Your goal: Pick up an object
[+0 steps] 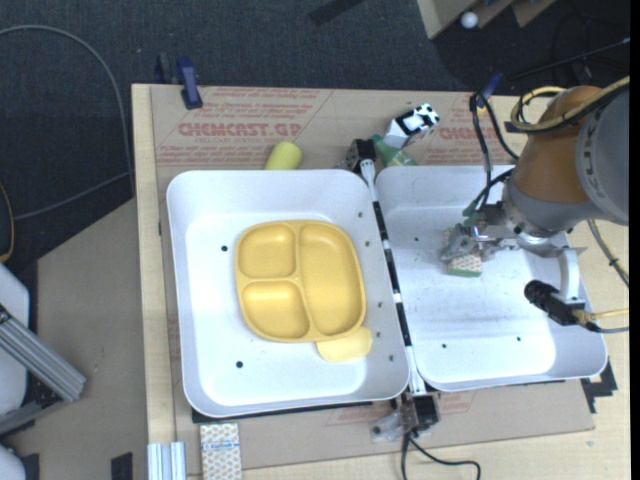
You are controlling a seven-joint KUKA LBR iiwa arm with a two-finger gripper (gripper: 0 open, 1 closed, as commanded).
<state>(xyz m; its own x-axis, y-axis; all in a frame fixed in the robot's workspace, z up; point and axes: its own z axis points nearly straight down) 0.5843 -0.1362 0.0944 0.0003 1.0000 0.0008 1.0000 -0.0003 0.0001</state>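
Camera view puts the gripper low over a small object; grip unclear, so it may slip free on lifting.

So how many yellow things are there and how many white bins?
Yellow things: 3, the divided plate, a pale yellow piece tucked at its lower edge, and a yellow object on the board behind the left bin.
White bins: 2, that left one and the right bin.
Total: 5
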